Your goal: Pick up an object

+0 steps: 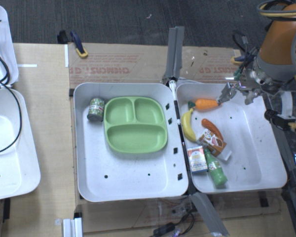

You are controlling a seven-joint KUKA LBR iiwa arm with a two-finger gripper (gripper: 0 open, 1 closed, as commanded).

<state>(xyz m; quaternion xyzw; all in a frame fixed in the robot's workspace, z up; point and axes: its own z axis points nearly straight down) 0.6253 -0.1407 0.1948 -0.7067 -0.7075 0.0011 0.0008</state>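
Overhead slanted view of a wooden bench holding two shallow white bins side by side. The left bin point(89, 181) holds a green divided plate point(135, 124) lying flat near its middle, and a small patterned can point(95, 109) just beside the plate's left edge.

The right bin point(256, 162) holds a cluster of toy foods along its left side. An orange carrot point(205, 103) lies near the bin's upper left corner, with a yellow banana point(188, 125) curving just below it. To the right of the banana is a red sausage-like item point(212, 129), touching a small printed packet point(213, 141). Lower down, a little carton point(197, 160) lies beside a green bottle point(215, 170) (the bottle is on its side, slanting toward the bin's lower edge).

The grey arm with its orange band point(280, 42) reaches in from the right. Its gripper point(238, 92) hangs over the upper part of the right bin, just right of the carrot and apart from it. The two fingers point(226, 93) are spread apart, with nothing between them.
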